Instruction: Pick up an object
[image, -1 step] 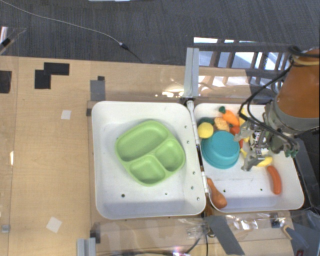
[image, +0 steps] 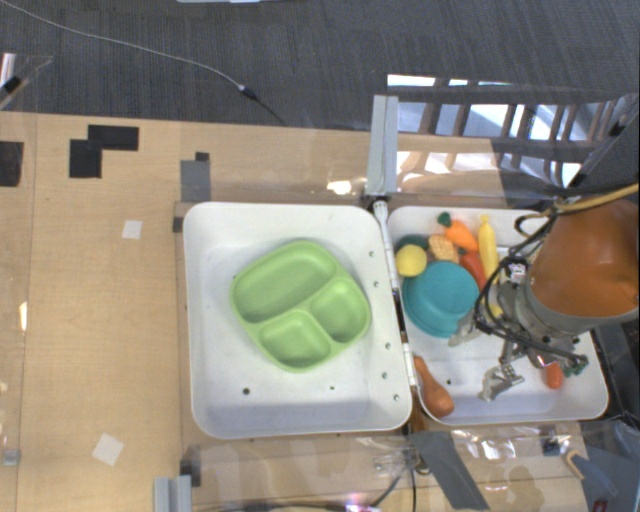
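The gripper (image: 503, 380) is seen low in the right bin (image: 596, 400), its grip state indiscernible, with a small orange carrot (image: 553, 376) lying just to its right, nothing visibly held.

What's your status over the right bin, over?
Gripper low over right bin floor, nothing between fingers. Nearest: small orange piece, sweet potato. Teal bowl close alongside the wrist. Green plate in left bin.

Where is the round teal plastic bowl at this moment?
The round teal plastic bowl sits in the right-hand white bin, near its left wall, just below the yellow lemon-shaped toy and left of the gripper.
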